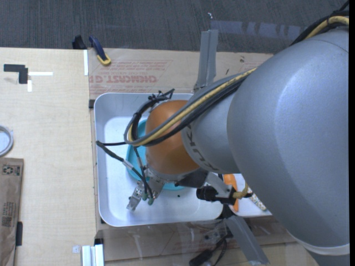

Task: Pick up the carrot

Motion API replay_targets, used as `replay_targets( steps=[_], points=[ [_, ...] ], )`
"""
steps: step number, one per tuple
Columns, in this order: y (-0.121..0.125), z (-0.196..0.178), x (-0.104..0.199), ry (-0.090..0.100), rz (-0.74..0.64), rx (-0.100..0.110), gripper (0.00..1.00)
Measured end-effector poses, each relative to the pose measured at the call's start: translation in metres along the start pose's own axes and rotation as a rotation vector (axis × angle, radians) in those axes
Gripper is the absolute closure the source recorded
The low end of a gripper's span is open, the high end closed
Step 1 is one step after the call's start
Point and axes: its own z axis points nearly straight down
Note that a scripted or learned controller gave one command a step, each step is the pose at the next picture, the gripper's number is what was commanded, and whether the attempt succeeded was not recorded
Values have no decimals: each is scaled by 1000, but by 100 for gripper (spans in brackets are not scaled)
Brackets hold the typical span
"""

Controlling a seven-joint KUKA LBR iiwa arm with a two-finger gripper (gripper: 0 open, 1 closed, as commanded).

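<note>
An orange piece that looks like the carrot (229,179) lies near the right side of the white bin (101,148), mostly hidden by the arm and a black cable plug. My gripper (141,197) hangs low over the bin's front left floor, well to the left of that orange piece. Nothing shows in it. The orange wrist band and the grey arm cover the middle of the bin. A teal-blue object (132,157) peeks out beneath the wrist, just behind the gripper.
A pale speckled item (256,202) lies beside the orange piece. Cardboard (138,73) sits behind the bin, with a blue-and-yellow clamp (100,53) and a metal post (208,57). On the wooden bench at left are a tape roll (3,140) and a brown bag (11,198).
</note>
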Motion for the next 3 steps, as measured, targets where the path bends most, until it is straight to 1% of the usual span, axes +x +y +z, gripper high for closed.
replay_targets(
  steps=[1, 2, 3],
  points=[
    [-8, -109, -43, -1, -215, 2, 0],
    [16, -39, 10, 2, -402, 3, 0],
    [38, -120, -26, -1, -512, 0, 0]
  ],
)
